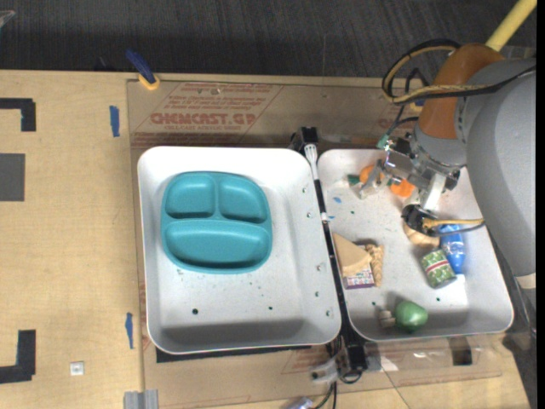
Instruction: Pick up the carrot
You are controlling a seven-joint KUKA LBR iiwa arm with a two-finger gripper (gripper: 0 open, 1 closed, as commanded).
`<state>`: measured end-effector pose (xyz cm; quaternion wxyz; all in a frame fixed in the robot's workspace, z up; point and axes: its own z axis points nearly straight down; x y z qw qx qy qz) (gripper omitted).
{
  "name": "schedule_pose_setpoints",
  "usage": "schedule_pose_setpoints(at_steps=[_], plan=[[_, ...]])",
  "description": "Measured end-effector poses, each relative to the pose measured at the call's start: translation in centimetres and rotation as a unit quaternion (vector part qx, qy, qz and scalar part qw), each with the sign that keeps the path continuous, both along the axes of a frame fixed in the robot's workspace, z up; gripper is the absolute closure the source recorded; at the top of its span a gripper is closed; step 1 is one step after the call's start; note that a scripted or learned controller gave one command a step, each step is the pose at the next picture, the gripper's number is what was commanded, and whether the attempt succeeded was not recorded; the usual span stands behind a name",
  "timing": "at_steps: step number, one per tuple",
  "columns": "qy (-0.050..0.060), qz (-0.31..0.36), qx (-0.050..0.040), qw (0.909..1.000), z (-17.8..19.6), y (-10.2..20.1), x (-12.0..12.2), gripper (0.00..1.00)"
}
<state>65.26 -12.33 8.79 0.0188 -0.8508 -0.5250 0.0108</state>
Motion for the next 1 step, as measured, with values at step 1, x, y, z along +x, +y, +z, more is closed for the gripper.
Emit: schedule_pose_setpoints(at_steps=[1], plan=[[-0.009,-0.001,-0.0057,0.9999,1.27,-0.16,0.39,1.00]])
